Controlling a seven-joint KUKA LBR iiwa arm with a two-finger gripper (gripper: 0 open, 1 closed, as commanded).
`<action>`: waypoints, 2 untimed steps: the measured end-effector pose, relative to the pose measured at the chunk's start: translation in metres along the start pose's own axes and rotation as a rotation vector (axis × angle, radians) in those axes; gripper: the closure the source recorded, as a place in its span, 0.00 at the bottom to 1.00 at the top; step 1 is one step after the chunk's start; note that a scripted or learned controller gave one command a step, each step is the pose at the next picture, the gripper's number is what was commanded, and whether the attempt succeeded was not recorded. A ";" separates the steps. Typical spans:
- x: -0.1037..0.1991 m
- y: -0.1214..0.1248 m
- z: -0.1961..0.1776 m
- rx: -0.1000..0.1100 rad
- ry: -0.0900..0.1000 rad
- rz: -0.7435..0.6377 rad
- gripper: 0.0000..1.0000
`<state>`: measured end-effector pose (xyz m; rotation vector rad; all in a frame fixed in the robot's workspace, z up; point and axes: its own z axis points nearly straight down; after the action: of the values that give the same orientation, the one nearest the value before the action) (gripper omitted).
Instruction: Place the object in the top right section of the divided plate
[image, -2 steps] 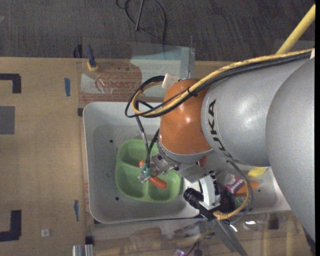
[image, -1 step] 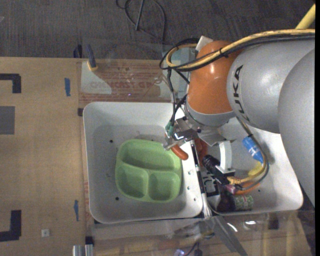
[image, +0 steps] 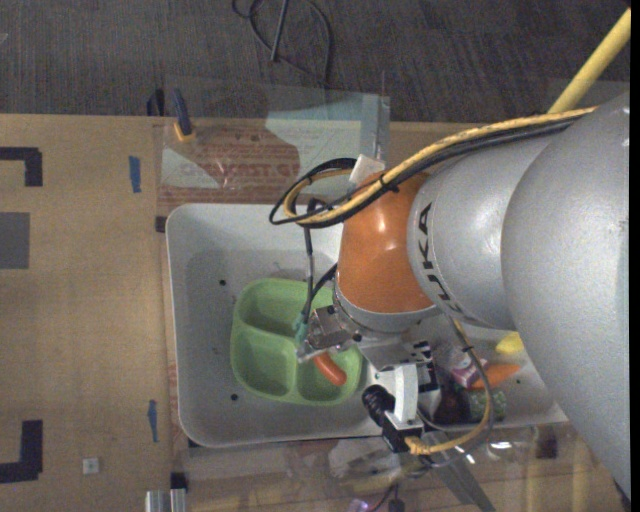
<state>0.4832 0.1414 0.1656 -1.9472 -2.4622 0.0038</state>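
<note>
A green divided plate (image: 262, 345) lies in the white bin (image: 200, 300), with its sections seen from above. An orange, carrot-like object (image: 330, 370) rests in the plate's lower right section, by the rim. My gripper (image: 318, 336) hangs over the plate's right side, just above and to the left of the orange object. The wrist and the orange band hide the fingers. The grey arm covers the plate's right edge and much of the bin.
Several small objects lie at the bin's right under the arm: a yellow piece (image: 510, 346), an orange piece (image: 497, 373), and a dark can-like item (image: 478, 403). Cables loop above the wrist. A cardboard bench surface (image: 80, 300) spreads to the left.
</note>
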 end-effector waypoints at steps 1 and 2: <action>0.010 -0.002 -0.064 -0.003 -0.001 0.135 1.00; 0.010 -0.002 -0.064 -0.002 -0.001 0.134 0.00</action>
<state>0.4788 0.1510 0.2297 -2.1096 -2.3279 0.0021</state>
